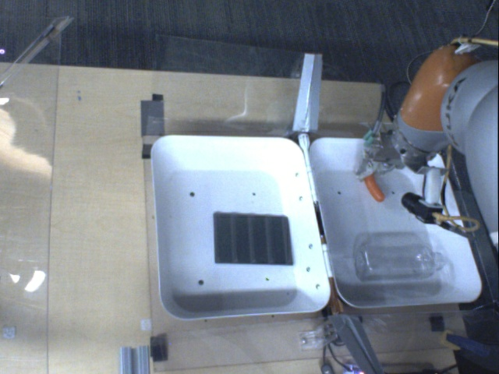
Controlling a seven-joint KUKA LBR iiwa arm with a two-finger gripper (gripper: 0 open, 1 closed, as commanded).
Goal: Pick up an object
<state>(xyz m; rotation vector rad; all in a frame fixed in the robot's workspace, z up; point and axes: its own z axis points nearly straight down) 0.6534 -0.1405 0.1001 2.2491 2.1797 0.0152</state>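
A clear, smooth plastic bottle [398, 259] is lying on its side at the near end of the right white bin [343, 209]; it could be rolling off any pinch. Farther back, the end effector [376, 164] is hovering over a small orange carrot-shaped piece [376, 188]; its opening I cannot tell.

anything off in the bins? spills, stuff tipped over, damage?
Nothing spilled or visibly damaged. One oddity: the clear plastic bottle lies on its side near the front of the right bin. A small orange object sits just below the gripper. The left bin has a dark ribbed rectangle lying flat.
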